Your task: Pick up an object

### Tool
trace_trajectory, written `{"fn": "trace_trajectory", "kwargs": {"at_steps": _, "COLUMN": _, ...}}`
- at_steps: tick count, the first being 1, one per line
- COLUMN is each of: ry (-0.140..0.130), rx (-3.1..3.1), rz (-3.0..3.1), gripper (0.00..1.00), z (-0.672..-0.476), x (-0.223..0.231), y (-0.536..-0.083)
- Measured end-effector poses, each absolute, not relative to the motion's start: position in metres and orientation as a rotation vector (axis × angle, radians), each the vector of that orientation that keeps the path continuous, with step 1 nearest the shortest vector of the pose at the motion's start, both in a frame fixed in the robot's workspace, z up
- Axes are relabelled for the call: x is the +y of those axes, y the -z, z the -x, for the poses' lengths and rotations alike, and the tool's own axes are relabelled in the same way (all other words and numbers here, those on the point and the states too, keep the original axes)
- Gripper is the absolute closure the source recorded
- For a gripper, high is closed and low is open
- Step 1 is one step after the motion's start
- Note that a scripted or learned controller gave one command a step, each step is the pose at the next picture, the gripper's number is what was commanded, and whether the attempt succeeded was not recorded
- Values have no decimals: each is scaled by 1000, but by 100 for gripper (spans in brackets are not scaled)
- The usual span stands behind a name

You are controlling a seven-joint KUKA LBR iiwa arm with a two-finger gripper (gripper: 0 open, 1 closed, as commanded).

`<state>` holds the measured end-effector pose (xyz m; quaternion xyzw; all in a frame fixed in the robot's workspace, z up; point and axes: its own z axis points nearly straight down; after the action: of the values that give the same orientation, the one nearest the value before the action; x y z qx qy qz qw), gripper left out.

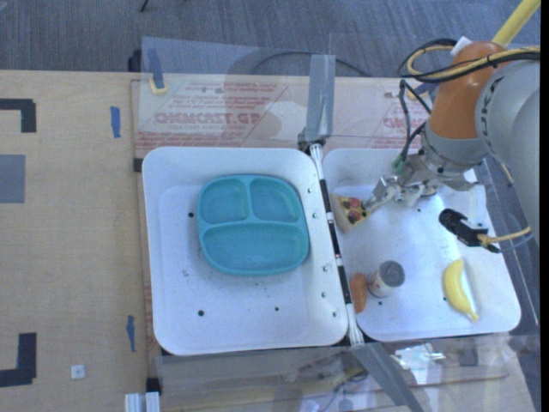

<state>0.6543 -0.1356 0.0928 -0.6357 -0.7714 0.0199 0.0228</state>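
i see the gripper [371, 202] low in the right bin [429, 316], upper-left area, just beside a small yellow-red object [348, 210] at the bin's left wall. can't tell finger state or whether anything is gripped. other items in right bin: banana [461, 289] at right, small grey-capped jar [388, 277] nr centre-bottom, orange object [358, 291] beside it. left bin [171, 316] holds a teal divided plate [253, 224].
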Motion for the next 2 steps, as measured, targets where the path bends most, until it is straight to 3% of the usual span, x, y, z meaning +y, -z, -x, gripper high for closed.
{"fn": "trace_trajectory", "kwargs": {"at_steps": 1, "ry": -7, "rx": -2554, "rz": 1664, "gripper": 0, "z": -659, "x": -187, "y": -92}}
{"fn": "trace_trajectory", "kwargs": {"at_steps": 2, "ry": -47, "rx": -2633, "rz": 1604, "gripper": 0, "z": -653, "x": -178, "y": -90}}
